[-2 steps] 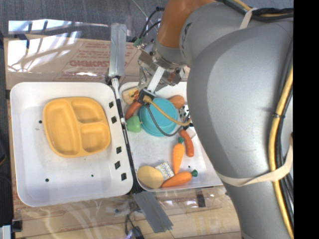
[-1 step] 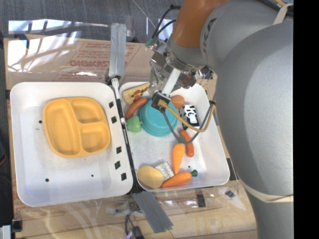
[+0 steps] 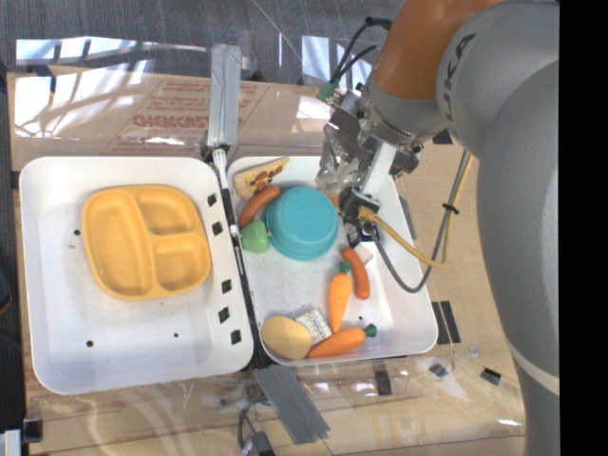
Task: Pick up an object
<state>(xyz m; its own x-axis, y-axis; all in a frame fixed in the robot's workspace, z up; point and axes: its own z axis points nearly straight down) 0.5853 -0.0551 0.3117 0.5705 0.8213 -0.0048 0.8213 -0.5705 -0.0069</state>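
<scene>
- Where the right bin comes nearest the camera: 1 orange carrot touching 1 pale yellow potato-like piece, with 1 small printed packet just behind them. Its print is too small to read.
- Mid bin: 1 longer carrot and 1 shorter carrot, both lying on the floor.
- Left bin: 1 yellow divided tray with 3 compartments and no marking seen.
- Farther in the right bin: 1 teal bowl, 1 green piece touching its left side, 1 orange sausage-like piece, and 1 yellow slice at the far corner.
- Gripper: hangs over the bin's far end, just beyond the bowl. I cannot tell whether it is spread or closed, and nothing shows in its hold.
- Status, judged: 0 objects picked. Descent, grasp and lift all remain.
- Beyond the bins: 1 cardboard sheet with red print. The largest word seems to read "CHEMCAST"; the smaller lines are illegible.
</scene>
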